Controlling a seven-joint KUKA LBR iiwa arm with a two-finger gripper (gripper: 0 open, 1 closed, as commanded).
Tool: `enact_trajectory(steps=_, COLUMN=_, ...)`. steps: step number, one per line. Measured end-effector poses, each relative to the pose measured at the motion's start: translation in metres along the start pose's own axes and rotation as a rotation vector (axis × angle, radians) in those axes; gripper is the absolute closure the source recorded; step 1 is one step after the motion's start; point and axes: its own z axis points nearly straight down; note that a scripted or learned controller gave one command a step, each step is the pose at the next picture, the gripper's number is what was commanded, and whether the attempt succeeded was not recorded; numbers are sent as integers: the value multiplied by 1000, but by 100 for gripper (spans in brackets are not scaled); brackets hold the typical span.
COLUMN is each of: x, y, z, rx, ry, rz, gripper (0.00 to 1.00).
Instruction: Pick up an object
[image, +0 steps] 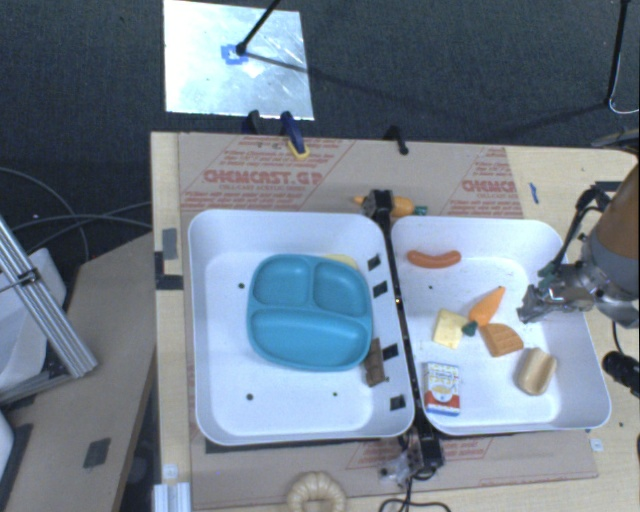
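The right bin holds several toy foods: a sausage near the back, an orange carrot, a yellow cheese piece, an orange wedge, a tan bread roll and a small milk carton at the front. My gripper hangs over the right side of this bin, just right of the carrot and above the orange wedge. Nothing shows between its tips.
The left bin holds a blue divided plate, with a yellowish item peeking out behind it and a small brown piece at its right. A yellow object lies behind the bins, a beige ring in front.
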Motion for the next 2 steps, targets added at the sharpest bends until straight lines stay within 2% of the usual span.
enact_trajectory(steps=1, x=0, y=2, z=-18, rx=3, ry=1, rz=-1, gripper=100)
enact_trajectory(steps=2, x=57, y=1, z=-26, rx=5, ry=5, rz=-6, gripper=100)
